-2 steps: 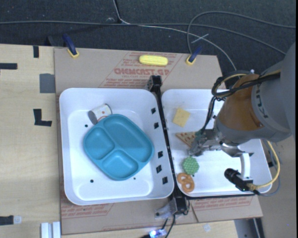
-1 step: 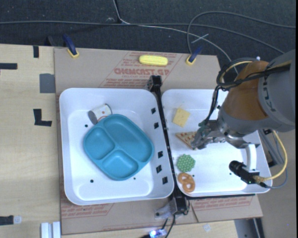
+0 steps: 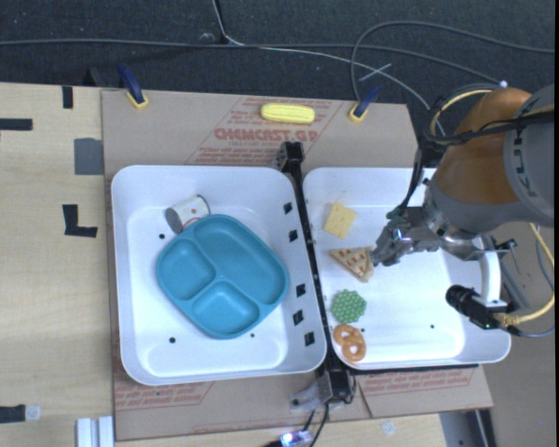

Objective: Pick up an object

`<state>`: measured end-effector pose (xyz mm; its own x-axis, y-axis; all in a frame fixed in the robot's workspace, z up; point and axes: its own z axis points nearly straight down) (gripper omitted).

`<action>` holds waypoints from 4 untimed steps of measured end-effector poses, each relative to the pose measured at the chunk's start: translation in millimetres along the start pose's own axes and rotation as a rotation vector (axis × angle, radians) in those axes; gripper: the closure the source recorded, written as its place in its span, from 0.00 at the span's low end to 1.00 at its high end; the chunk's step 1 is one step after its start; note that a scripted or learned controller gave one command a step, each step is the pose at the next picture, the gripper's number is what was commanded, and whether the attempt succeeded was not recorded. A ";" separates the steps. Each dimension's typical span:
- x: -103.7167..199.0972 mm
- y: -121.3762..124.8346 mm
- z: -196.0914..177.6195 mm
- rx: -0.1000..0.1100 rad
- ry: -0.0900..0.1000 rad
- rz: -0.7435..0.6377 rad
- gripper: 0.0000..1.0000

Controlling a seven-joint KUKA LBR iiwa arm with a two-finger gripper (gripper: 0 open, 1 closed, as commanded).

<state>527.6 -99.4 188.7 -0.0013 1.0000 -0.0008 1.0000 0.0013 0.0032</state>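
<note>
The right bin holds a yellow square block, a tan wedge with a criss-cross pattern, a green bumpy round piece and a small brown pretzel. My gripper is low over this bin, its tip just right of the tan wedge and close to touching it. Nothing is seen lifted in it. The grey arm with its orange band comes in from the right.
The left bin holds a blue divided plate and a small white cup lying on its side. A yellow corn-like object lies on the cardboard behind the bins. A black divider separates the bins.
</note>
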 end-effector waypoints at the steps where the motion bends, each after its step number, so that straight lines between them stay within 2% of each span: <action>1: 0.0 1.3 -52.8 -0.001 0.000 0.000 1.00; 2: 56.9 11.4 -38.7 0.006 0.002 -0.005 1.00; 3: 113.7 31.7 -37.1 0.004 0.002 -0.006 1.00; 4: 169.0 41.2 -45.8 0.003 0.002 -0.006 1.00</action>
